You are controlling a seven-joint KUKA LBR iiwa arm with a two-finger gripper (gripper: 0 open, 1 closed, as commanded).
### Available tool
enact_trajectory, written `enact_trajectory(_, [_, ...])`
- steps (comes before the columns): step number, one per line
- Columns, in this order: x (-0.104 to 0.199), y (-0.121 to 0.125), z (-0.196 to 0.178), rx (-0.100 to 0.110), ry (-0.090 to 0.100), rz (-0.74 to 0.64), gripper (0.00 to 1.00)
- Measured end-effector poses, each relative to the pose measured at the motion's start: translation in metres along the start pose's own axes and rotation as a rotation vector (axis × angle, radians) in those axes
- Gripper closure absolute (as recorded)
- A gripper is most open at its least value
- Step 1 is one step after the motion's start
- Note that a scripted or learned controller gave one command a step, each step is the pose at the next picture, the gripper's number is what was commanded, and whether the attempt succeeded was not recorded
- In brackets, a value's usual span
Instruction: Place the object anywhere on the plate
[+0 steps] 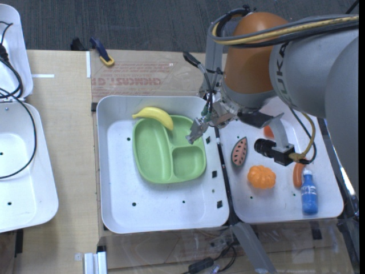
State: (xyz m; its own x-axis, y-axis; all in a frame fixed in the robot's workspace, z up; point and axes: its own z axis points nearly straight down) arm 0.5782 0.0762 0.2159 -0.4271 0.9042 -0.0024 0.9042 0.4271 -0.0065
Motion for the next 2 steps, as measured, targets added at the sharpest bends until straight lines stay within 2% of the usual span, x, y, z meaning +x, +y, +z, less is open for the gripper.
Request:
enact_trajectory(1, [-0.002,0.000,-0.008,0.001,-0.001,0.000,1.00])
enact_trajectory(2, [0.030,-0.021,0.026,-0.002,0.003,0.191,1.00])
